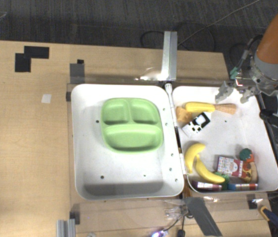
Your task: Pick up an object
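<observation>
left bin: green divided plate is sitting centre-frame | right bin: bananas are lying lower centre-right, well below-left of gripper | gripper: is hovering upper right, fingers spread, gripping nothing

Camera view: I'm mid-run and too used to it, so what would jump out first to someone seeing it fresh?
The big green divided plate lying alone in the left bin grabs the eye first. Next comes the clutter in the right bin: a yellow banana near its front, a small red carton beside it, and another yellow piece at the back. The gripper hovers over the right bin's far edge, under the arm's orange band.
</observation>
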Action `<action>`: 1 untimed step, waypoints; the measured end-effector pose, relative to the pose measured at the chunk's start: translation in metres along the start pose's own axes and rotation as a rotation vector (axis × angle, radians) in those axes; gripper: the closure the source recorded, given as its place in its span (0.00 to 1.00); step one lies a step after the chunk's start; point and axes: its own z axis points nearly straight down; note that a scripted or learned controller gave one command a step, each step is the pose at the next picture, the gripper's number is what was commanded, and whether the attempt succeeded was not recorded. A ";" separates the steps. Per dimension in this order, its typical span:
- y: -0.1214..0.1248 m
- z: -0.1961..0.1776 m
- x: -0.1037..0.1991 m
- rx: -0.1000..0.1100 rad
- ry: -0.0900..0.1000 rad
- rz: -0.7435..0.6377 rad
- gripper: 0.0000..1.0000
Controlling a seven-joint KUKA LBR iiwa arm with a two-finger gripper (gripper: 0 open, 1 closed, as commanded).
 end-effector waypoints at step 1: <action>0.019 0.082 0.025 -0.028 -0.005 0.049 0.00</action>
